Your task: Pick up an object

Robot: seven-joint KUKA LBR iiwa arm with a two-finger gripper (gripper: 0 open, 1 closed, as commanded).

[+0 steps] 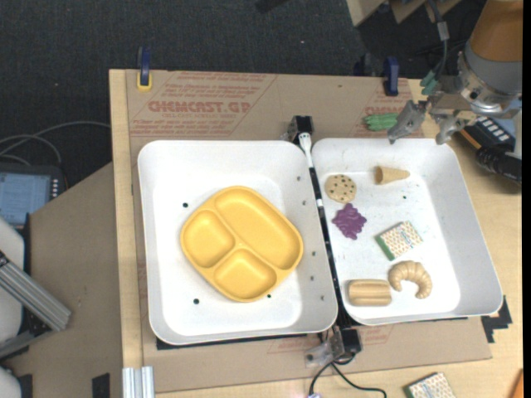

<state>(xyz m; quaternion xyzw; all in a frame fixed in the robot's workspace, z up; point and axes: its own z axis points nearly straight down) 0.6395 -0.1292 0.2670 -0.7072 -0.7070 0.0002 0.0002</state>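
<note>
Camera view, overhead at a slant: bench (pixel 191 106) surfaced with brown board printed in red lettering, bearing two shallow white bins side by side. Left bin (pixel 158 222) contains a yellow divided plate (pixel 241 243) with three compartments, lying roughly centred and turned at an angle. Right bin (pixel 465 222) contains six small items, all apart from each other. Croissant (pixel 412 278) sits near the front right; tan bread roll (pixel 368 293) lies just left of it at the front edge. Green-and-white wrapped packet (pixel 399 240) sits mid-bin, tilted. Purple grape cluster (pixel 349 220) is left of the packet, near the divider between bins. Round chocolate-chip cookie (pixel 339 188) lies just behind the grapes. Ice cream cone (pixel 390 174), on its side, rests near the back wall with its tip pointing left.

Arm enters at upper right, orange band visible. Gripper (pixel 423 125) hangs above the back rim of the right bin, its two fingers spread apart with nothing between them, well clear of every item. A green object (pixel 381 123) lies on the board just left of the gripper, outside the bin.
</note>
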